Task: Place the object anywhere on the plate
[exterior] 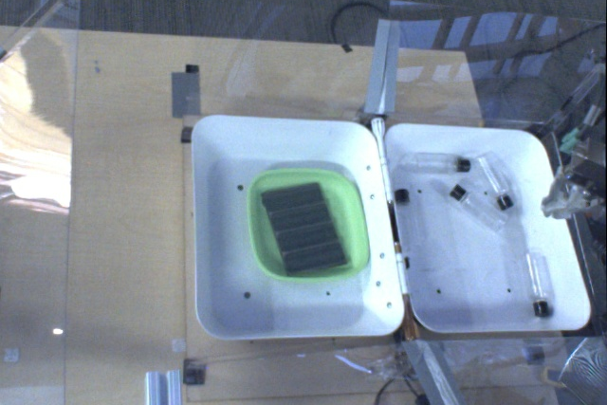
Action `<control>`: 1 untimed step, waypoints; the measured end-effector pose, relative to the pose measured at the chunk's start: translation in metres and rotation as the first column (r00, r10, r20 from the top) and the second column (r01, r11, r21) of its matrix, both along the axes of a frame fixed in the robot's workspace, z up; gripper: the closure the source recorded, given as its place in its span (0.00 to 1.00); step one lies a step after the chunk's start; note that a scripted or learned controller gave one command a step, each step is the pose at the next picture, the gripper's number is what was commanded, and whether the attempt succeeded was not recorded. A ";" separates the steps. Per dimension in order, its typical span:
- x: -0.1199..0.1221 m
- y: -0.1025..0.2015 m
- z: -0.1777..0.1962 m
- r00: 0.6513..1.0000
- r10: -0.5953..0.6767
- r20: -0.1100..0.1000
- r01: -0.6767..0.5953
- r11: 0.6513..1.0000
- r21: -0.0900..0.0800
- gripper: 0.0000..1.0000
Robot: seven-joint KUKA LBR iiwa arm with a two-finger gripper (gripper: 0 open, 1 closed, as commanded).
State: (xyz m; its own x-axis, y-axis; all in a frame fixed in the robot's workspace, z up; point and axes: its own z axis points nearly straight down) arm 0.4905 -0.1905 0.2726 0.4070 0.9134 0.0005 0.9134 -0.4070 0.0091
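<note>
A dark ridged block (303,230) lay on the green plate (353,221) in the left bin (218,204). The jaws (567,200) hung at the right bin's (455,289) right edge, near clear vials (538,280); I could not tell their state.

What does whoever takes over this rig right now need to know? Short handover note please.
Gripper: at the right bin's right edge; open or shut cannot be told, nothing seen held.
Green plate: in the left bin, with a dark ribbed block lying on it.
Clear vials with black caps: several scattered in the right bin, lying flat.
Done: the block is on the plate.
Left: if a vial is the target, none has been moved yet.
</note>
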 end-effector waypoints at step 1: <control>-0.002 0.108 -0.085 1.000 0.026 -0.007 -0.026 1.000 0.004 1.00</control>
State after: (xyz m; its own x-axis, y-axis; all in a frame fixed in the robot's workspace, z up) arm 0.4881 -0.0830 0.1880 0.3835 0.9236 0.0011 0.9236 -0.3835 0.0015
